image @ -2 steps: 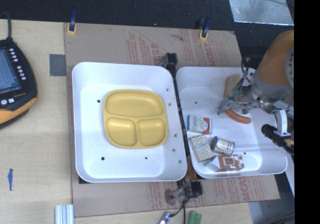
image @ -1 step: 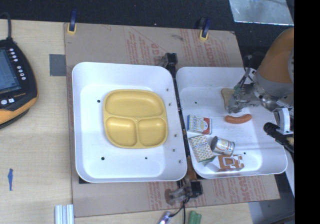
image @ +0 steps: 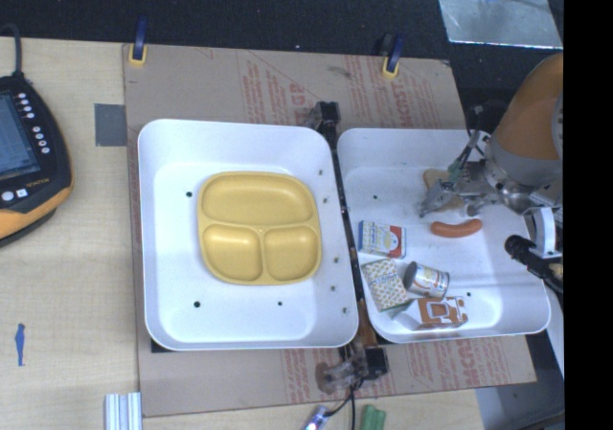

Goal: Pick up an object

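Note:
My gripper reaches in from the right and hangs low over the back half of the right bin. A small tan object lies partly hidden right beside it. Just in front of the gripper rests a reddish sausage. Further forward are a small white and blue box, a silver can on its side, a patterned packet and an orange and white packet. Nothing is visibly held.
The left bin holds a yellow divided plate. A control pendant lies at the far left of the bench. Blue clamps pin the cardboard sheet at the back.

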### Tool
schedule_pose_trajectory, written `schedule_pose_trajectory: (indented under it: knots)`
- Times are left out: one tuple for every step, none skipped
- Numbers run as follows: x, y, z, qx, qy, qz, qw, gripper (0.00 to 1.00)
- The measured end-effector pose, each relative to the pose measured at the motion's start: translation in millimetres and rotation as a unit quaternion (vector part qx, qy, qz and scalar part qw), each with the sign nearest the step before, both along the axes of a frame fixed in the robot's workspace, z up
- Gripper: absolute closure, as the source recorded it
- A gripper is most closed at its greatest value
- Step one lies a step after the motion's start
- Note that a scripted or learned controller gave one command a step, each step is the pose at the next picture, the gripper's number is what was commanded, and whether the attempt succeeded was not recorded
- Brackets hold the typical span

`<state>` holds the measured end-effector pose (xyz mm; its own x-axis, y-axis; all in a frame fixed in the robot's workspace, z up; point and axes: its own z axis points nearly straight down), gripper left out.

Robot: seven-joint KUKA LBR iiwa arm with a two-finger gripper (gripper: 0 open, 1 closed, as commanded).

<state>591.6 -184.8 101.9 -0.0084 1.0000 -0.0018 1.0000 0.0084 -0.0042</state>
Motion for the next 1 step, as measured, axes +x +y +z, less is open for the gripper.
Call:
schedule_pose_trajectory:
  knots:
    - [65.2,33.8,-9.4,0.0012,-0.002,-0.003,1.0000,0.00]
